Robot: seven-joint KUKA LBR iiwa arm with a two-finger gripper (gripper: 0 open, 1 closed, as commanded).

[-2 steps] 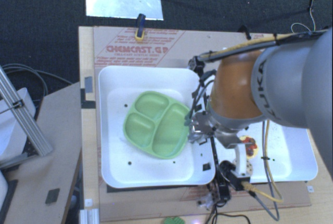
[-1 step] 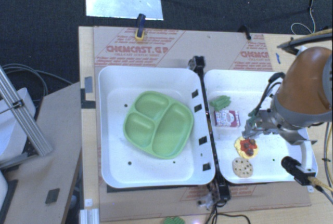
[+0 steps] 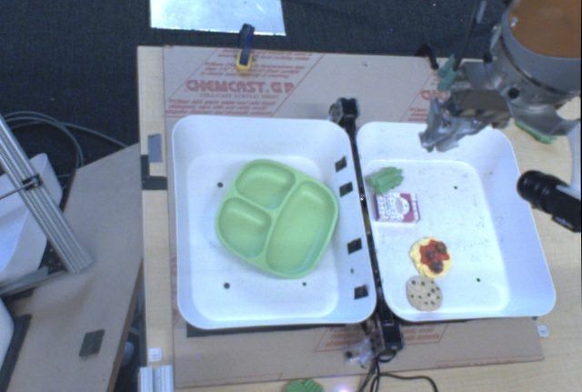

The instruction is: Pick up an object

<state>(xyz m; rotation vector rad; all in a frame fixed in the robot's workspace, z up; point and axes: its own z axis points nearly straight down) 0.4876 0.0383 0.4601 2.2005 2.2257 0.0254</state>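
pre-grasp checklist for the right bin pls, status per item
1. Targets present: ok. Green leafy piece, small packet, pizza toy and cookie lie in the right bin.
2. Gripper position: ok. It sits at the right bin's far rim, apart from every item.
3. Gripper carrying anything: cannot tell, the fingertips are too blurred.
4. Item spacing: not ok for the pizza toy and cookie, which look nearly touching; the leafy piece is close to the packet.
5. Left bin: ok. The green divided plate stays out of the path.
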